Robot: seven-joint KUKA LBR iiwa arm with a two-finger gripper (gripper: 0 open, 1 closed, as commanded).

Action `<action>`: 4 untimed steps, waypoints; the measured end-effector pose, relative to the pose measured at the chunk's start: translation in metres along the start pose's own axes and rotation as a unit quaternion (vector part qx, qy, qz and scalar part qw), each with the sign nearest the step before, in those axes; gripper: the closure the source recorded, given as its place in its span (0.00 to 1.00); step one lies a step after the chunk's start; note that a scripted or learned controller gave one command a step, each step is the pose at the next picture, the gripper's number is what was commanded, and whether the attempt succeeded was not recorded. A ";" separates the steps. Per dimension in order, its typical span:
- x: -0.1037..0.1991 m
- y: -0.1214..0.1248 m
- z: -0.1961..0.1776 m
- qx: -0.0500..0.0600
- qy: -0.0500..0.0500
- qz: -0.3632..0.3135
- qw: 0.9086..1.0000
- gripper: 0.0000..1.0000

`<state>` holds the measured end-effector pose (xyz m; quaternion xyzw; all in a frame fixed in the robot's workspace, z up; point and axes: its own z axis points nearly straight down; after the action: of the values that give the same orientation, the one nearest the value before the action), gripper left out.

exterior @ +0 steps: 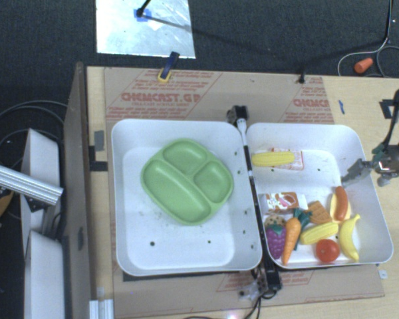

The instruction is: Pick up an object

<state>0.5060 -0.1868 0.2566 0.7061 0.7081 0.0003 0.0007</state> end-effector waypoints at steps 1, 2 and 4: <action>0.056 -0.002 0.118 0.006 0.003 -0.003 1.000 0.00; 0.065 -0.006 0.170 -0.006 -0.005 0.002 1.000 0.00; 0.026 -0.005 0.073 -0.004 -0.002 0.002 1.000 1.00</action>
<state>0.5010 -0.1606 0.1839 0.7075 0.7066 0.0017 0.0052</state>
